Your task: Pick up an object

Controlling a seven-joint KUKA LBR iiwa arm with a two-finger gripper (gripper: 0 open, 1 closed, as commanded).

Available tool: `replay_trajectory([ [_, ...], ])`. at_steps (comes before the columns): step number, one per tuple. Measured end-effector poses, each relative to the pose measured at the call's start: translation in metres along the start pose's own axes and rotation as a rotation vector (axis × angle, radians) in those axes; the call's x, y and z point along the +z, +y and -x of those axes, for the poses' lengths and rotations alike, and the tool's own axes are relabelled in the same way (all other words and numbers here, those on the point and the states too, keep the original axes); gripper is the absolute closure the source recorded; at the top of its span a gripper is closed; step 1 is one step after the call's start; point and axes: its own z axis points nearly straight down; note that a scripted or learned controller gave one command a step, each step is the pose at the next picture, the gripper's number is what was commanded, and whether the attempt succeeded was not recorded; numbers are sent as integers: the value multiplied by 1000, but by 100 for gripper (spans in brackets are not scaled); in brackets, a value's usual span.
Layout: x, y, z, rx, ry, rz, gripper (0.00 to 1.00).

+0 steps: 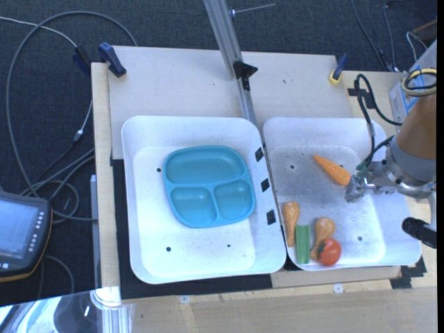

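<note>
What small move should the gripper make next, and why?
Probably a short shift toward the carrot, then down. The gripper sits in the right bin just beside the carrot's near end, with nothing visibly between its fingers.

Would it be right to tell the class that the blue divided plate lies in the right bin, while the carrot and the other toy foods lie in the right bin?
No. The camera view shows the blue divided plate in the left bin; the carrot and other toy foods do lie in the right bin.
</note>
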Motion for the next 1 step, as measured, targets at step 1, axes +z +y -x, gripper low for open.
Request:
replay_trajectory([
  [1, -51, 12, -2, -1, 0, 1, 100],
])
